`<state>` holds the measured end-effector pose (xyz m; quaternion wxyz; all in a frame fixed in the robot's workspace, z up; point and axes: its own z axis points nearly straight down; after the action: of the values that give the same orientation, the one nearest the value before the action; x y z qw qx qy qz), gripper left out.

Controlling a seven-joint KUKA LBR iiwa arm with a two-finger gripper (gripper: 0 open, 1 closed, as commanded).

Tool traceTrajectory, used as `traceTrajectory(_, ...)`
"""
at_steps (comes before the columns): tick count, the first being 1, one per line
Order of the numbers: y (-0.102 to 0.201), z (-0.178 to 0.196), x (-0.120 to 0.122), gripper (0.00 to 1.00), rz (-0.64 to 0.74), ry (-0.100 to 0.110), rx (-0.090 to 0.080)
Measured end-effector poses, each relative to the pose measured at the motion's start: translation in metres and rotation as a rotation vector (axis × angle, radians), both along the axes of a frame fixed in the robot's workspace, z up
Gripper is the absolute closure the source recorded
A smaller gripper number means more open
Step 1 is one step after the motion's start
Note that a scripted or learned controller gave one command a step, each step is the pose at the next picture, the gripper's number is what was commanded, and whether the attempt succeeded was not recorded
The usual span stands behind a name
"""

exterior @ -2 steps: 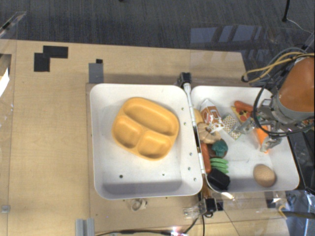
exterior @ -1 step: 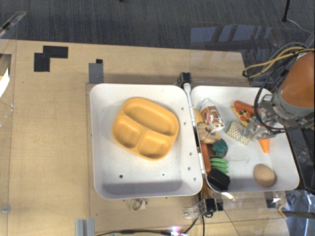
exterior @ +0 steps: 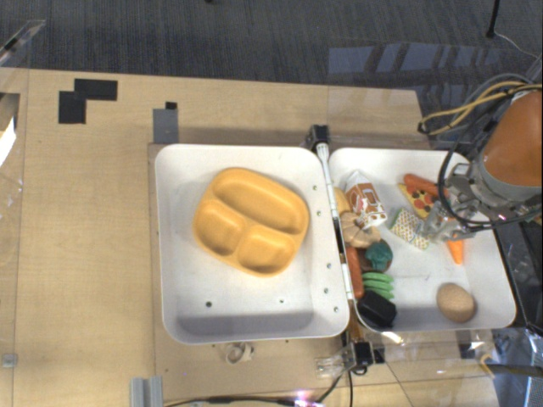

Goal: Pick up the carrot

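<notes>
Carrot (exterior: 457,251) is a small orange cone in the right bin (exterior: 501,308), just near-side of the gripper (exterior: 443,225). It looks like a light, rigid, smooth plastic toy and may slip. Grab across the thick end. Can't tell the jaw state.

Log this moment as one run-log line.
stage: reaching | gripper: low in right bin, beside carrot | carrot: on bin floor, not lifted | yellow tray: left bin
</notes>
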<state>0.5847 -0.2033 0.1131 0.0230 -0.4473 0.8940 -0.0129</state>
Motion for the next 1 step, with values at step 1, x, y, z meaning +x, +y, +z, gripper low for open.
traceTrajectory(1, -0.0008, -0.0134, -0.0034, 0.0, 0.158, 0.014, -0.009)
